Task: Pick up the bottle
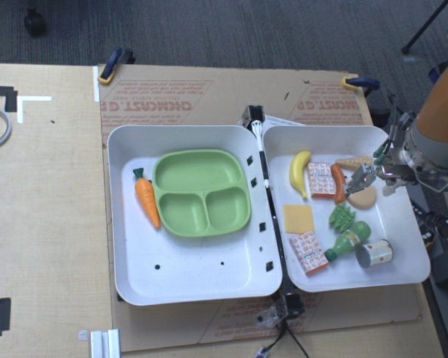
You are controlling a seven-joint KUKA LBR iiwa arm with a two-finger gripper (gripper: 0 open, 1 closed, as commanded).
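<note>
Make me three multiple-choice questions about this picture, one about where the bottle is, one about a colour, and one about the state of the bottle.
1. Which bin holds the bottle?
A. the left bin
B. the right bin
C. neither, it lies on the bench

2. What colour is the divided plate?
A. green
B. blue
C. white

3. How is the bottle now?
A. standing upright
B. lifted clear of the bin
C. lying on its side

Answers:
1. B, since the bottle lies in the right bin among the toy food, next to the can.
2. A, since the plate in the left bin is light green.
3. C, since the bottle rests on the bin floor with its cap end toward the lower left, and the pincer is apart from it, over the far part of the bin.
</note>
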